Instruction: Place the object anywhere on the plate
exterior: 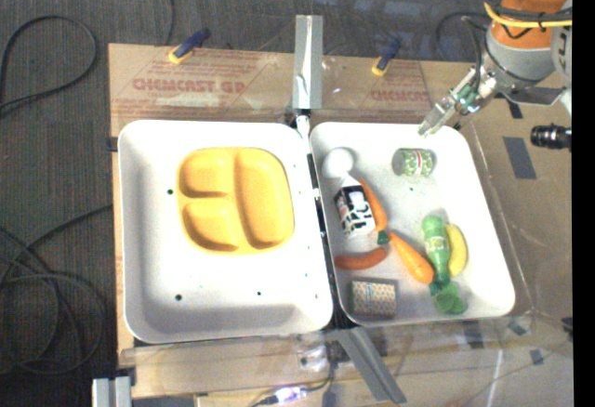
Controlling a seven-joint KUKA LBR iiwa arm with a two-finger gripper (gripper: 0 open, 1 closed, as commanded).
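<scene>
Camera view, tool: I see the grey two-finger tool [435, 124] at the upper rim of the right shallow white bin [483, 210], slanting down from the arm's orange band. Nothing sits between its tips; whether they stand apart or together I cannot tell at this size.

Camera view, plate: the yellow three-compartment plastic plate [236, 199] lies in the left shallow white bin [149, 284], well apart from the tool.

Camera view, likely object: the task names no item, so I judge it to be the small green-and-white can [415, 162], lying on its side near the tool, apart from the rest.

Look: short cylinder, pale printed wrap, greenish ends.

Handling: I would expect it stiff, light, smooth, and apt to roll when nudged.

Grip: I would close across its curved sides at mid-length, fingers square to its axis.

Camera view, neighbours: a white bottle with a dark label [348, 194], an orange carrot [410, 256], an orange sausage-shaped piece [361, 257], a green bottle [435, 247], a yellow banana [456, 247] and a patterned small box [374, 295] crowd the bin's middle and lower part.

Table: brown cardboard-topped table [204, 85] under both bins.
</scene>
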